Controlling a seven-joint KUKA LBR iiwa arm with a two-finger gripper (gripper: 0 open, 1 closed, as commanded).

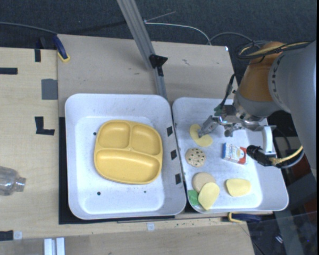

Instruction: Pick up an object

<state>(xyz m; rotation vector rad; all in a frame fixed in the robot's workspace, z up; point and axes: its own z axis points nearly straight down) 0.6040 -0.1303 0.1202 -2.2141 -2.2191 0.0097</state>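
Arm reached in from the right over the right bin (276, 198); the gripper (215, 122) sat low above the bin's upper-left area. One dark finger (208, 126) slanted down toward a pale yellow chip-shaped piece (200, 136) and appeared to touch or nearly touch its upper edge. The second finger could not be made out against the wrist hardware, so the gap between the fingers could not be judged, and nothing was visibly held between them.

Candidate objects, all in the right bin: the yellow chip under the finger; a cookie (195, 156) just below it; a small red, white and blue packet (234, 153) to the right; a tan round piece (202, 180) overlapped by a yellow-green wedge (209, 195), with a green scrap (193, 197) at the bin's edge; a yellow lemon-like piece (237, 186) near the bottom. The left bin (77, 158) held a yellow divided plate (128, 151), untouched.

Risks, as judged:
- The chip looked thin and flat, so the fingers might close over it or skid it toward the bin's left wall
- The finger seemed to land on the chip's edge, not astride it, so it might be pinned instead of gripped
- The cookie lay near enough to be nudged
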